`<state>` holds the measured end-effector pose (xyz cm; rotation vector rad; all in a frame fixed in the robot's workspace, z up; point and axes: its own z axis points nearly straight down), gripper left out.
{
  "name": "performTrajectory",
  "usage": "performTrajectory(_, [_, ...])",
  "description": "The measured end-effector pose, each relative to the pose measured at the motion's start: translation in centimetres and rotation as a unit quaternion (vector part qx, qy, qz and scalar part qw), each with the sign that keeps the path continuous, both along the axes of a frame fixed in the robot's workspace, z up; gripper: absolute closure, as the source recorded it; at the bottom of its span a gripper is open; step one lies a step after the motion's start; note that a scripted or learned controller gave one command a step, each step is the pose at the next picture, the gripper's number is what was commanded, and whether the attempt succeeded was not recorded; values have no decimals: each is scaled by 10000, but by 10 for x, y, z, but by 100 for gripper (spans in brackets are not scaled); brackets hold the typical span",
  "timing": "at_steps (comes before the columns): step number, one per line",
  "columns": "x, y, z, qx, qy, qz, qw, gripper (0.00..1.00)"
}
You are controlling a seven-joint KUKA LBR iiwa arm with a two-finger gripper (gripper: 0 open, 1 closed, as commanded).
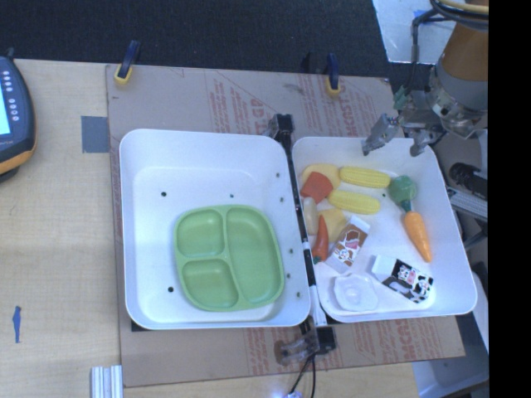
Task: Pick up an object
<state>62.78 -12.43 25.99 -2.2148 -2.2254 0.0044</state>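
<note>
The right bin [452,222] holds several toy foods. Two yellow corn cobs [365,177] [354,201] lie near its middle, and an orange carrot [417,235] with a green top [403,190] lies to their right. A red piece [316,186] and a thin red pepper [321,239] lie at the left side. A small brown-and-white carton [350,245], a black-and-white carton [404,278] and a clear cup [355,293] sit toward the front. My gripper [398,139] hangs open over the bin's far right corner, above the corn and carrot, with nothing between its fingers.
The left bin [141,222] holds a green divided plate [228,257]. Clamps [126,63] [332,77] stand along the back edge of the board. A handheld pendant [12,114] lies at the far left of the bench.
</note>
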Motion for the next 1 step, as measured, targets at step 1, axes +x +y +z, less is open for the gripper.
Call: performTrajectory(1, [-29,26,-134,10,39,-4,10000,0])
